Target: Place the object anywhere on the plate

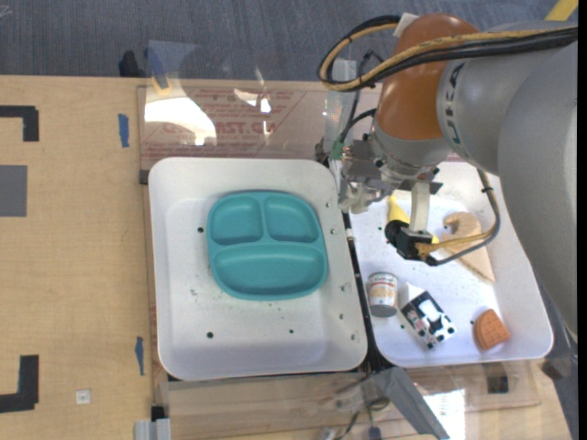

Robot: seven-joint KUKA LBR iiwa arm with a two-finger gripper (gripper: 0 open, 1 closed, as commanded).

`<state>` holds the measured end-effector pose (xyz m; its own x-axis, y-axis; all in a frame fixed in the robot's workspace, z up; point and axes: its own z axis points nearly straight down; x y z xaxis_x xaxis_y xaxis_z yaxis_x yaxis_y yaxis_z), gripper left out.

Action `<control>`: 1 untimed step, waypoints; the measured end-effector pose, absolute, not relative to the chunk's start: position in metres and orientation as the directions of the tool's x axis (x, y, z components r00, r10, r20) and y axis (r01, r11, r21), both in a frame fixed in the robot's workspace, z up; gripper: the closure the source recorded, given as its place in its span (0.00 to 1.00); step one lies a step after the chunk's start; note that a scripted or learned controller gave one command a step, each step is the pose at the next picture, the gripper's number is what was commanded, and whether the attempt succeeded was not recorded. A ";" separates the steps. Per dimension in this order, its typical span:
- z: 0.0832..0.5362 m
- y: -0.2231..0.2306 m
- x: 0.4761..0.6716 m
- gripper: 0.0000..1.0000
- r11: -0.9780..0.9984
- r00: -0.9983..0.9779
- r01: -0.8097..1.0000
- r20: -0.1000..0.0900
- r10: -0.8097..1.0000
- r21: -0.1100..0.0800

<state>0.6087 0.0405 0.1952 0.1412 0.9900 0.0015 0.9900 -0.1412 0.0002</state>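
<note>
A teal plate [267,244] with three compartments lies in the left white bin [183,337], with nothing on it. My gripper [359,191] hangs over the back left corner of the right bin [523,337], close to the wall between the two bins and just right of the plate's far right edge. The wrist hides whatever lies below it. In the right bin are a small white can [382,292], a black-and-white toy [428,318], an orange waffle-like piece [491,329] and a tan wedge [470,246]. A bit of yellow [397,211] shows under the wrist.
The grey arm with its orange band [422,71] covers the back of the right bin. A clear plastic sheet [220,122] lies behind the left bin. The wooden bench [64,246] stretches to the left, marked with black and blue tape.
</note>
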 end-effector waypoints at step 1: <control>0.184 0.059 0.579 1.00 0.120 -0.120 0.993 0.001 0.993 -0.003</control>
